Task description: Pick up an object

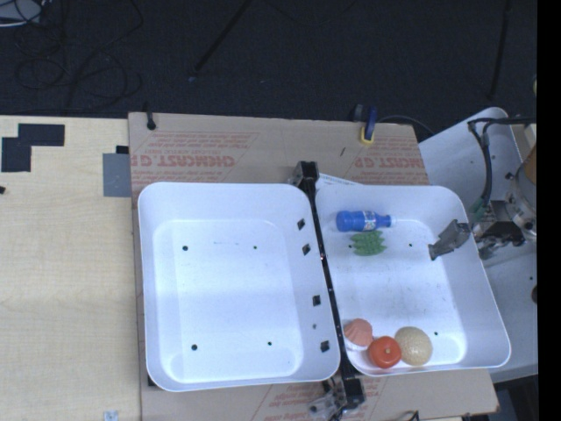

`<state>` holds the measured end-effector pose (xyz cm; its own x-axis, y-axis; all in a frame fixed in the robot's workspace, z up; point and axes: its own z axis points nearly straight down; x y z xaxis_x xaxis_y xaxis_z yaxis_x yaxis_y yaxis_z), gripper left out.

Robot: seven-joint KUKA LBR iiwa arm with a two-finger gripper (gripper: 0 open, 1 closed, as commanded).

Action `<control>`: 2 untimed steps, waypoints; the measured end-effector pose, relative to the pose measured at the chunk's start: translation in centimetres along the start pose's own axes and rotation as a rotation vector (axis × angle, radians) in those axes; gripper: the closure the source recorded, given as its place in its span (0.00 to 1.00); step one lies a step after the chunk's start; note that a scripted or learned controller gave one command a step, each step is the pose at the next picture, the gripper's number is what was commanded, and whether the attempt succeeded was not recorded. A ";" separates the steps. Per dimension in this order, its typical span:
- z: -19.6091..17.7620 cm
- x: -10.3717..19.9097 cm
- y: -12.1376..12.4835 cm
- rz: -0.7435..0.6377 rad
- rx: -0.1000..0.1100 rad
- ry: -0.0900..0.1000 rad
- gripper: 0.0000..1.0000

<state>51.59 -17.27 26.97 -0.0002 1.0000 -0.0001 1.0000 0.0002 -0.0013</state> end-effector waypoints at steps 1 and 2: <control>-15.1 -0.5 -3.7 -0.001 -0.016 -0.005 0.00; -15.3 -4.3 -4.0 0.003 -0.001 -0.002 0.00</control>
<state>47.57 -21.55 42.31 0.0023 1.0000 -0.0019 1.0000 -0.0023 -0.0002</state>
